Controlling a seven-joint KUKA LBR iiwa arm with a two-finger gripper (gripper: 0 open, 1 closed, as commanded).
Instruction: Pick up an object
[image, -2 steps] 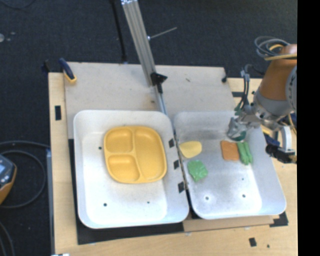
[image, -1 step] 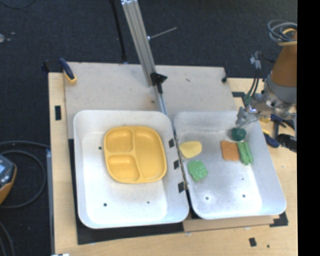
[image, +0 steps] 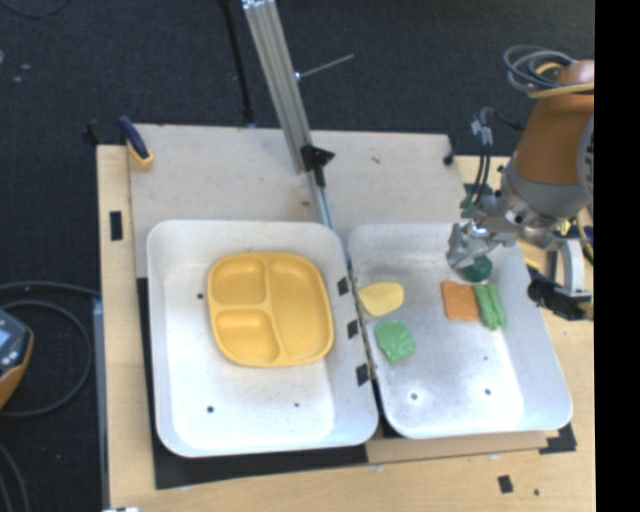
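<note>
Gripper (image: 472, 258) hiding teal object (image: 480, 268), fingers indistinct

Two bins stand side by side on the bench (image: 220, 180): the left bin (image: 180, 400) holds a divided plate (image: 270, 307) near its middle, and the right bin (image: 480, 390) holds four small things. In the right bin, a rounded piece (image: 381, 297) lies close to the left wall with a crumpled piece (image: 395, 341) just in front of it, and well to their right a flat block (image: 460, 301) touches a long piece (image: 490, 306) on its right side. The gripper (image: 470, 252) hangs over the back part of the right bin, just behind the flat block, and a slanted metal pole (image: 283, 85) rises behind the place where the bins meet.
</note>
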